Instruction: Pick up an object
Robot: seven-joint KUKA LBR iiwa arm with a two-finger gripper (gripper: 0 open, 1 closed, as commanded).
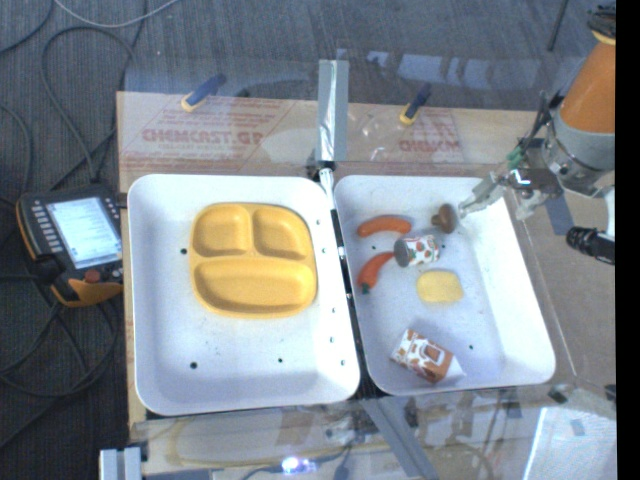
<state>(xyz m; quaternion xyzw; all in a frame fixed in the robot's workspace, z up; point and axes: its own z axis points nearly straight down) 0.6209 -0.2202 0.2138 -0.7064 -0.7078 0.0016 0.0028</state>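
Two shallow white bins side by side on the bench: left bin [150, 268], right bin [532, 318], inner rims nearly touching along the middle

One grey arm with an orange band [592, 93], reaching in over the right bin's far right corner. One gripper [482, 200] just inside that bin's far edge, tip pointing left, close beside the brown lump. Nothing visibly held. Spread or pressed together: cannot tell from this slant

One yellow plastic tray with three compartments [253, 258], alone in the left bin, lying flat toward its far half

One black teach pendant with a lit screen [70, 233], off the bench's left edge, on the grey carpet among cables

Six small things in the right bin, all apart from the near right corner:
- one red-and-white printed carton [424, 356], tipped over near the near edge
- one flat pale yellow oval piece [439, 287], about mid-bin
- one orange-red sausage shape [385, 225], near the far left corner
- one curved orange piece with a green tip [374, 269], by the left edge
- one small red-and-white can with a grey end [418, 251], on its side, between sausage and oval
- one small brown lump [444, 217], near the far edge

Two blue-and-yellow clamps [203, 91] [415, 103] at the bench's far edge
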